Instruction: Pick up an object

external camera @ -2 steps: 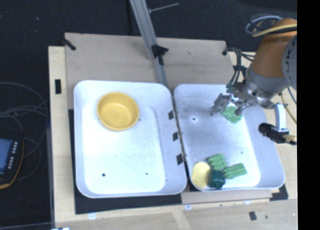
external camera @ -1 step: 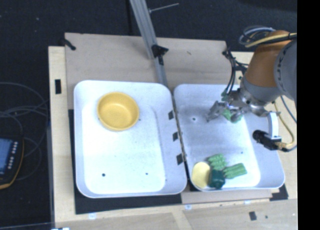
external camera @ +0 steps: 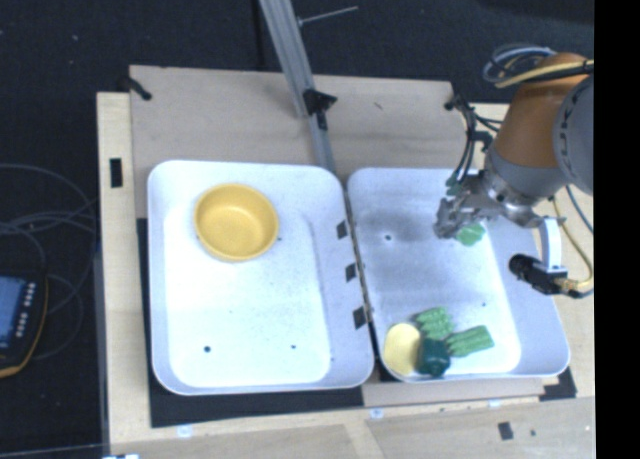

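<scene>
Green object [external camera: 470,235] clamped in end effector [external camera: 458,223]; yellow bowl [external camera: 236,221] well apart.

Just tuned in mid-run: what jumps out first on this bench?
The yellow bowl stands alone in the upper left of the left bin. Over the right bin, the claw hangs in the upper part with a small green object at its tip. A cluster of green pieces and a pale yellow object sits against that bin's near edge.
</scene>
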Motion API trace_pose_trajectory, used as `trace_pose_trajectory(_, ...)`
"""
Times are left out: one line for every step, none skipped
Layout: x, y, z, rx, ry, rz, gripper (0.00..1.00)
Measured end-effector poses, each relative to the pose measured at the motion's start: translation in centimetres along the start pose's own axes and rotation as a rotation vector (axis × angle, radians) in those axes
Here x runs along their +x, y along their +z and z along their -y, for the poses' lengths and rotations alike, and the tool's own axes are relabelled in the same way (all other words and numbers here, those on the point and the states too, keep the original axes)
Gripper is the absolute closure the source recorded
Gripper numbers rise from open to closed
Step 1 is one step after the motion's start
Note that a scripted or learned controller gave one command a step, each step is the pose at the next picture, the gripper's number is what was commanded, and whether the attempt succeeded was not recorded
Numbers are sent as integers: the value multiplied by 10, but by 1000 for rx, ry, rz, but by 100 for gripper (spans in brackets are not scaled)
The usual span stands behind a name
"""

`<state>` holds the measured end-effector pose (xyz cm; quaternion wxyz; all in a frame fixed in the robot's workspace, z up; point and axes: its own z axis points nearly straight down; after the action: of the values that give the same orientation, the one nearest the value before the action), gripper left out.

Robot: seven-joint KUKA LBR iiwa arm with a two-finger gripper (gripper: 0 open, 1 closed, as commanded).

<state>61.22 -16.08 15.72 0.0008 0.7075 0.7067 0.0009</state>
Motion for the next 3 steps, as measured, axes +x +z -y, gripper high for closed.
trace_pose_trajectory(1,-45,5,-2,-1,1,100)
trace_pose_trajectory(-1,-100,-6,-3,-1,1,100)
trace_pose_trajectory(-1,-127,-6,-1,-1,0,100)
